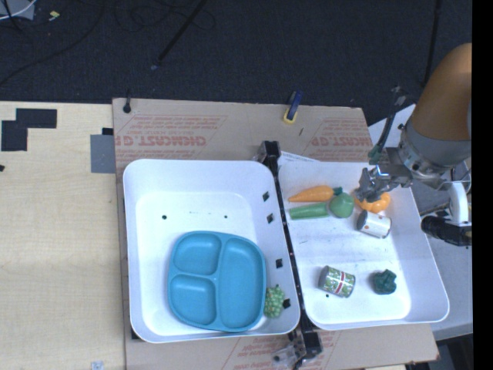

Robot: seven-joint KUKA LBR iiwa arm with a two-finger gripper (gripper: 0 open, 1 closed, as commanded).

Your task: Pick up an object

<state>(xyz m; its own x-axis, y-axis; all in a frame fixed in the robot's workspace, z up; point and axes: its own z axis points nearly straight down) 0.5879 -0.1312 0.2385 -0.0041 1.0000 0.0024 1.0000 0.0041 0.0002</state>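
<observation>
The right bin [427, 284] holds several small items. An orange carrot [310, 194] lies above a long green vegetable [307, 212], with a round green fruit [341, 204] at their right end. An orange object [377, 203] and a small white cylinder [374, 224] lie just right of that. My gripper [372, 183] hangs low at the bin's upper right, directly over the orange object and partly hiding it. A green-labelled can [337, 281] and a dark green lump [384, 281] rest near the bin's front.
In the left bin [146, 206] sit a blue divided plate [217, 280] and a bunch of green grapes [273, 301] at its right wall. A black divider [279, 230] separates the bins. A blue and yellow clip [292, 107] lies on the cardboard behind.
</observation>
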